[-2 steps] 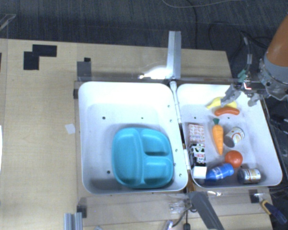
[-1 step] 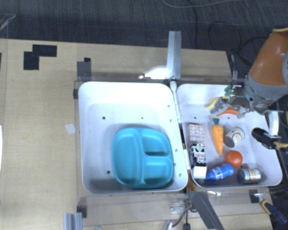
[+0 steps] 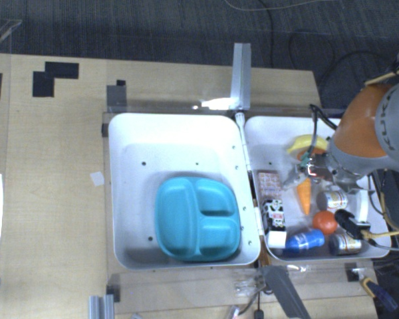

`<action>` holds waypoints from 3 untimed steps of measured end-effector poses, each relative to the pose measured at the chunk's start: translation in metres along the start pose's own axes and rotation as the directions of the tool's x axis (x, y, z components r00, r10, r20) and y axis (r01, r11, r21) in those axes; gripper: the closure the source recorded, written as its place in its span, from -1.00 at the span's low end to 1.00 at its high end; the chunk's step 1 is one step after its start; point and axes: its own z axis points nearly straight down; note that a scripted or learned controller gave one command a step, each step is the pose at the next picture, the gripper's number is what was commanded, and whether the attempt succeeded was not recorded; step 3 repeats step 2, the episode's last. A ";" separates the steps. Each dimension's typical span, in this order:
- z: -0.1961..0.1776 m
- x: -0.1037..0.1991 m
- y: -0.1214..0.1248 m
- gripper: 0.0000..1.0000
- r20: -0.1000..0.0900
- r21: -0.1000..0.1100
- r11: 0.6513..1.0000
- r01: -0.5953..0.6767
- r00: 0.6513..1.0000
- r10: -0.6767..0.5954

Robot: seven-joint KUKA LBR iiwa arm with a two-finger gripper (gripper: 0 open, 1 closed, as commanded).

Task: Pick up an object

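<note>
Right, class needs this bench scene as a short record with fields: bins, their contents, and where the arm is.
left bin: holds a blue divided tray
right bin: holds a cluster of small items
items seen: yellow banana, orange carrot, red ball, blue bottle
arm: reaches in from the right, over the right bin
gripper: low among the items, grasp unclear

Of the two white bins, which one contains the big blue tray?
The left bin holds the blue divided tray. The right bin has small items instead, such as a blue bottle and an orange carrot.
</note>
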 end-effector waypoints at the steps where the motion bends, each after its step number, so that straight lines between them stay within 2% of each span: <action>1: -0.011 0.001 0.002 1.00 0.000 -0.005 1.000 0.000 1.000 0.000; 2: -0.115 0.069 -0.023 1.00 -0.001 -0.001 0.998 0.061 0.998 -0.061; 3: -0.115 0.069 -0.023 1.00 -0.001 -0.001 0.998 0.061 0.998 -0.061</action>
